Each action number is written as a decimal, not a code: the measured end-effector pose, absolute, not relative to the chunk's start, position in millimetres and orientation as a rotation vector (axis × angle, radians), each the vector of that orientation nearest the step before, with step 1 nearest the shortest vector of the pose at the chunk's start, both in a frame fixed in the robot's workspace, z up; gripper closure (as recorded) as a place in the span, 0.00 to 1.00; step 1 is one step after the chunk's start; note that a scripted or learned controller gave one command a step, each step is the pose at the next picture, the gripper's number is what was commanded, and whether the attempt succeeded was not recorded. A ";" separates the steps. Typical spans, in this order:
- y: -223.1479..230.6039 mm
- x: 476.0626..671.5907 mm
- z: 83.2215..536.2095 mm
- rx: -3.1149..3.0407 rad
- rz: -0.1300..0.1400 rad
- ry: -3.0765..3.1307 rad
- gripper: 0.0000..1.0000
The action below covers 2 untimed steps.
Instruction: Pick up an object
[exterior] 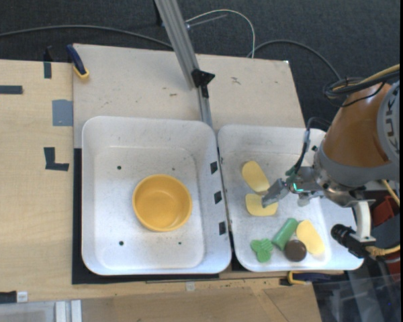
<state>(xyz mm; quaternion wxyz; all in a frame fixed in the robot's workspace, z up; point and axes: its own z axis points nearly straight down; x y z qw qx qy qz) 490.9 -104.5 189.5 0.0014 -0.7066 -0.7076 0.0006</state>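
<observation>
- We take the right bin (pixel 292 143) as our landmark; every loose object in it lies in its lower half, toward the near rim.
- The gripper (pixel 277 192) sits low over the middle of that bin, reaching in from the right, its dark tip just above the upper edge of a flat yellow piece (pixel 260 206).
- We cannot tell whether the gripper is parted or closed: its end reads as one dark wedge, and we see nothing clamped in it.
- The relation that matters: the flat yellow piece lies directly below and slightly left of the gripper tip, touching or nearly touching it. We judge it the likeliest target.
- A second yellow piece, an oval slice (pixel 254 175), lies just up and left of the tip, its long axis running up and down the bin.
- Nearer the bin's front rim we count a green cylinder (pixel 284 233) lying tilted, a small green leafy piece (pixel 261 249), a brown round piece (pixel 295 250) and a yellow lemon-like piece (pixel 310 237), the last three packed close around the cylinder.
- Count in the right bin: three yellow, two green, one brown.
- The left bin (pixel 101 146) holds one yellow bowl (pixel 162 202), upright, well apart from the gripper.
- One arm, so there is no choice of side.
</observation>
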 end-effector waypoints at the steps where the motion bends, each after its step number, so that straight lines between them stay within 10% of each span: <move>1: -102.0 487.6 136.0 -2.216 0.007 -2.217 0.00; 2: -101.8 487.7 89.0 -2.220 0.001 -2.221 0.00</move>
